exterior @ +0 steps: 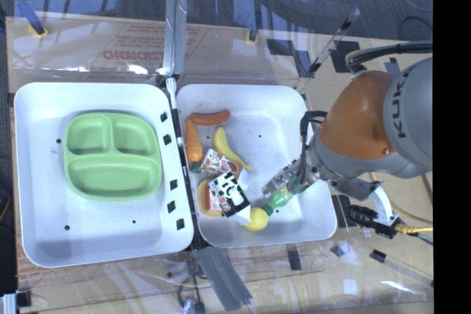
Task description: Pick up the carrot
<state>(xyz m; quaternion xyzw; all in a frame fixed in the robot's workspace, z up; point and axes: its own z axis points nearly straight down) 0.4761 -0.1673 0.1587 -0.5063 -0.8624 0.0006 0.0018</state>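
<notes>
Clearly the approach step was in hand — the gripper [283, 187] hung low in the right bin [254, 95], whether open or closed I couldn't tell. The carrot [193, 142] lay along the left wall, well apart — next, a leftward reach.

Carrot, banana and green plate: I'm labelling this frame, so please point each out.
carrot [193, 142], camera view, middle of its orange body.
banana [226, 148], camera view, middle of its curve.
green plate [112, 130], camera view, ridge between its upper compartments.
</notes>
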